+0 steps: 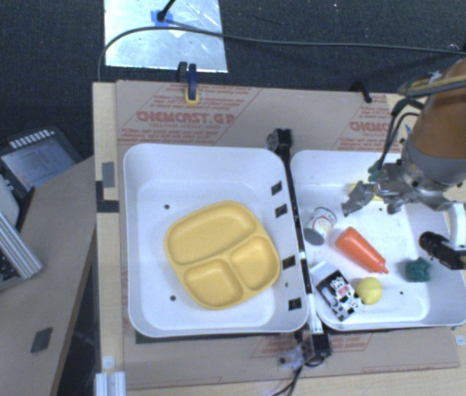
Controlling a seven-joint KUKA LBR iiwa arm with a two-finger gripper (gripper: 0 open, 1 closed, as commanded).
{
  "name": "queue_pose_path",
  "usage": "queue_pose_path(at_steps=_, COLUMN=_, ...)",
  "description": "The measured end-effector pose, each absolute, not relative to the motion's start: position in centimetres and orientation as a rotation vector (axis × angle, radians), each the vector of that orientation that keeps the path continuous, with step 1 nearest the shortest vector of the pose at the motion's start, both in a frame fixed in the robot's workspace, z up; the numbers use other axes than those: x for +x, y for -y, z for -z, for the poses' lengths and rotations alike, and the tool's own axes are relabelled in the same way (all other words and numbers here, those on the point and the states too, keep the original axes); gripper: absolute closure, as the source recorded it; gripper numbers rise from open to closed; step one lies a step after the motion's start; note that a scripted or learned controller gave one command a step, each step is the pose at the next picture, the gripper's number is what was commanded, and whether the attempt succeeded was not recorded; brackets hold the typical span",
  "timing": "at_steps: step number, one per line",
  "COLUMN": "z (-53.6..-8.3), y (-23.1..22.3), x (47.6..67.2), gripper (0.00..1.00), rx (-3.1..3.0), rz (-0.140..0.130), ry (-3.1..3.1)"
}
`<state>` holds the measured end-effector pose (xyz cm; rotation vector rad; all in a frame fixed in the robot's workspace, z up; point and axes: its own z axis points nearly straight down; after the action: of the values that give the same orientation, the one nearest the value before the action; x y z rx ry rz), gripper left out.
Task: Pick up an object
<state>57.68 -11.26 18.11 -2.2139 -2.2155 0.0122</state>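
Two bins side by side: the left bin (146,221) holds a divided tray (220,254). In the right bin (443,304), a carrot (361,250) lies mid-bin, a small jar (320,223) to its left, a lemon (369,290) in front, a small printed box (337,294) beside the lemon.

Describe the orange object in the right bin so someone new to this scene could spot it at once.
Find the right bin. Near its middle lies the carrot, a tapered orange cone pointing down-right. It sits between the small can and the yellow ball, and is the bin's one orange item.
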Motion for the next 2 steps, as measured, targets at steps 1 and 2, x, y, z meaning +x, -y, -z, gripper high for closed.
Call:
queue_pose_path(at_steps=1, z=-18.8, y=11.2, x=58.0, gripper=0.00, rx=-2.219, rz=0.001, ry=2.226)
queue_pose_path(at_steps=2, z=-14.6, y=10.8, x=57.7, gripper=0.00, rx=-2.217, rz=-0.002, ry=2.222)
